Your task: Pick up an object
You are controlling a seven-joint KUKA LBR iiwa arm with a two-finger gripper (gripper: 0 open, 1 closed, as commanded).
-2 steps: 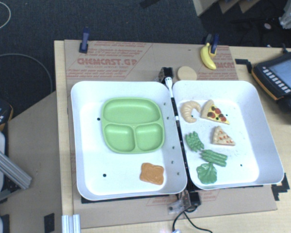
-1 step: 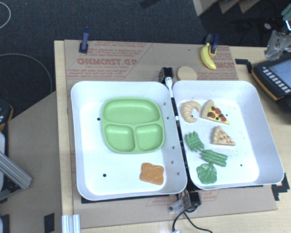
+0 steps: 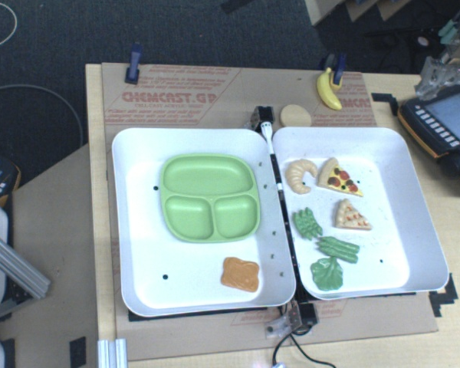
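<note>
The right bin [image 3: 402, 205] holds several toy foods. A tan croissant [image 3: 300, 175] lies at its upper left beside a pepperoni pizza slice [image 3: 338, 178]. A plainer pizza slice [image 3: 352, 216] sits just below them. Three green vegetable pieces run down the bin's left side: one leafy [image 3: 307, 223], one long [image 3: 338, 248], one rounded [image 3: 326, 274]. In the left bin [image 3: 130, 205], an orange-brown fried piece [image 3: 240, 274] lies near the front right corner.
A green three-compartment plate [image 3: 211, 198] fills the middle of the left bin. Behind the bins, on the cardboard sheet, a yellow banana [image 3: 329, 90] and a beige round piece [image 3: 295, 116] rest. A dark device [image 3: 437, 125] sits at the right edge.
</note>
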